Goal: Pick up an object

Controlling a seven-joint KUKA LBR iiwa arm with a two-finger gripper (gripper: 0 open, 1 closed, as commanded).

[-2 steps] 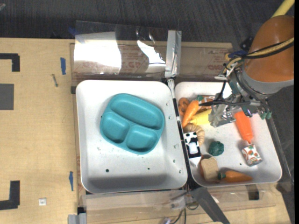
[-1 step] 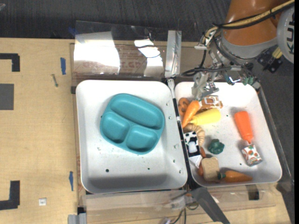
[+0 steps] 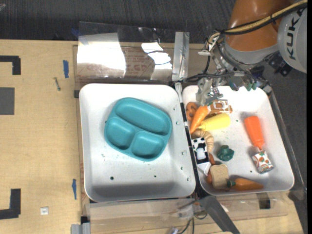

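My gripper hangs over the far left corner of the right bin, just above a pile of toy food. Directly under it lie a small orange-and-white box, a yellow piece and an orange carrot. Nothing can be seen held in the gripper. Further right in the same bin are an orange cylinder and a small printed can. Near the front lie a green piece, a tan block, a second carrot and a black-and-white item.
The left bin holds a teal divided plate. A clear plastic sheet stands behind the bins. The arm's orange band and its cables hang over the right bin's far edge.
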